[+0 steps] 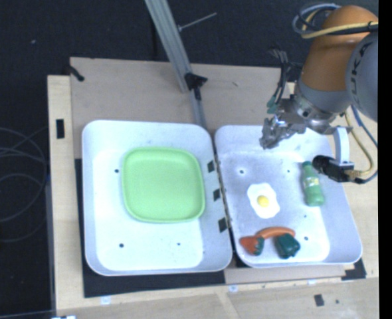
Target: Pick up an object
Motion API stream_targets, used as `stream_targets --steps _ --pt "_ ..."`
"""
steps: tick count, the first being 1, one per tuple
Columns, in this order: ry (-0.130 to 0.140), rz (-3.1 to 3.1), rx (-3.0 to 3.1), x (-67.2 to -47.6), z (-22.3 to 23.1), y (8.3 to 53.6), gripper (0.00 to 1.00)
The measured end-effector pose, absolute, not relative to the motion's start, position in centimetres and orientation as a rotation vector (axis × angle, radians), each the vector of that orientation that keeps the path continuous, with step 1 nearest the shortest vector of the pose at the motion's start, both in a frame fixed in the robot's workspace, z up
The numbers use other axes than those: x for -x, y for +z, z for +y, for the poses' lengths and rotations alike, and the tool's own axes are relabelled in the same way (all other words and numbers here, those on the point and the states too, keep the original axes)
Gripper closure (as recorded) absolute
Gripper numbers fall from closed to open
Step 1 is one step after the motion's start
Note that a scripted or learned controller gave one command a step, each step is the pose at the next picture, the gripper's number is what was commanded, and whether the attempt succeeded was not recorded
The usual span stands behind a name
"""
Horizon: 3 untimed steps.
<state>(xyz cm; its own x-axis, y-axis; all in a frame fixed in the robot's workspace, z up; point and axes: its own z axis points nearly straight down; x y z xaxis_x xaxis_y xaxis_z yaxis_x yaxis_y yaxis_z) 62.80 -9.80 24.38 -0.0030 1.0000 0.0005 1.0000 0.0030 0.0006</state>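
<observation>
above the far end of the right bin (342, 241), my tool (274, 137) hangs at the end of the grey arm (329, 58) with its orange band, and from this slanted overhead view i cannot make out how it is set. nothing that i can see is lifted with it. every candidate for the pick lies on the bin floor: a fried egg toy (263, 201) near the middle, a green bottle (311, 184) toward the right wall and just beside a black fitting on the arm's cabling, and, at the near end, an orange sausage (274, 232) lying close by a red piece (252, 245) and a dark teal piece (288, 246). the tool sits well apart from the near cluster and somewhat nearer the egg and the bottle, though touching neither. over on the left bin (99, 178), a pale green plate (163, 184) rests flat and alone. i judge the task barely begun: no object has been gripped or raised, and the approach, the closing on one item and the lift off the surface (136, 72) all remain to be done.
</observation>
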Motion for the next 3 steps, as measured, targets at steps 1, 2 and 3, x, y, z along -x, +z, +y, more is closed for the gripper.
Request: stream_targets --steps 1,2,3 --pt "0.003 2.227 -2.216 -62.3 -3.7 24.6 1.00" --pt "0.002 2.226 -2.217 -61.3 2.1 23.7 1.00" --pt "0.001 2.225 -2.218 -60.5 6.7 23.0 1.00"
